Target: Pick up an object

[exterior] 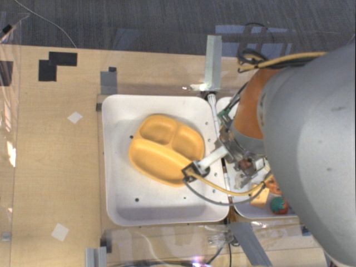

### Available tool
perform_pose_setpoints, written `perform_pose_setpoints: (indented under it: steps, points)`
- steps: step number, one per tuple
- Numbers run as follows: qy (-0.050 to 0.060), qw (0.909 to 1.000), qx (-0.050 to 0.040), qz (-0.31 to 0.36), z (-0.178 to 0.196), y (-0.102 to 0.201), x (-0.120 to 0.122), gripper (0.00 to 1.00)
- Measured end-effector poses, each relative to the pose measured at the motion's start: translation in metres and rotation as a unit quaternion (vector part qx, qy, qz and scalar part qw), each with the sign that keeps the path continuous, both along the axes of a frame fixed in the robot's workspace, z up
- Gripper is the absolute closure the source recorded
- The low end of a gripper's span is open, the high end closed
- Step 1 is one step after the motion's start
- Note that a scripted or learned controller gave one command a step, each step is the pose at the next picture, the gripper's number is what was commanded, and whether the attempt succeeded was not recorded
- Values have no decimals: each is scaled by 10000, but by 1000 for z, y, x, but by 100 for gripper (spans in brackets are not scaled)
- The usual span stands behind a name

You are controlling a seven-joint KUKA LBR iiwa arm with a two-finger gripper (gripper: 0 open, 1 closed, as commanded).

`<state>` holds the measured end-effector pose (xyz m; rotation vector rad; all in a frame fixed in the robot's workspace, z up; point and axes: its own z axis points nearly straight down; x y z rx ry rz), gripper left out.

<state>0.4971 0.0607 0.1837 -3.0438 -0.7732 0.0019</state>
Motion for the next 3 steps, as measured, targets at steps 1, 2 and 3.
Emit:
perform_pose_setpoints:
  steps: [1, 2, 3]
  points:
    - [-17, 9991, 50, -420, -39, 33, 2, 0]
    - [-50, 9999, 24, -163, 119, 59, -9, 0]
    - [29, 9952, -16, -979, -6, 93, -9, 0]
